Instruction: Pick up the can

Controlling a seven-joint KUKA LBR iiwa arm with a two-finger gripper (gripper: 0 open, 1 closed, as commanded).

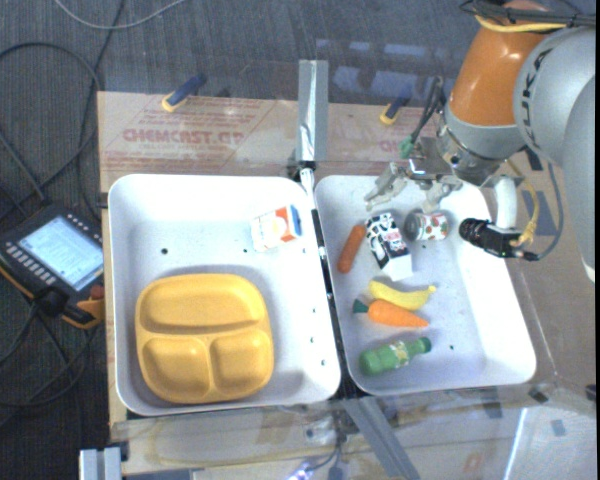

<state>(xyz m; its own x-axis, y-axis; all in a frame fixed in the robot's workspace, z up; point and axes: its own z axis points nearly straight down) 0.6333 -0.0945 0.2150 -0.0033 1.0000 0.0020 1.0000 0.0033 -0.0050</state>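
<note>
Two white bins sat side by side; the can [427, 226] lay on its side near the back of the right bin [500, 338], beside a cow-patterned carton [385, 238]. Probably light, rigid and slick, it would likely roll, so gripping across its body seemed best. The gripper [417, 176] hovered above it, fingers spread, holding nothing. A yellow tray [206, 336] filled the left bin [180, 203].

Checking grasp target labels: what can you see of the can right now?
The can is small, with a silvery metal end facing the camera and a label showing red and green. It lies on its side in the right bin, near the back wall. The gripper hangs just above it, and a black-and-white carton sits beside it.
</note>
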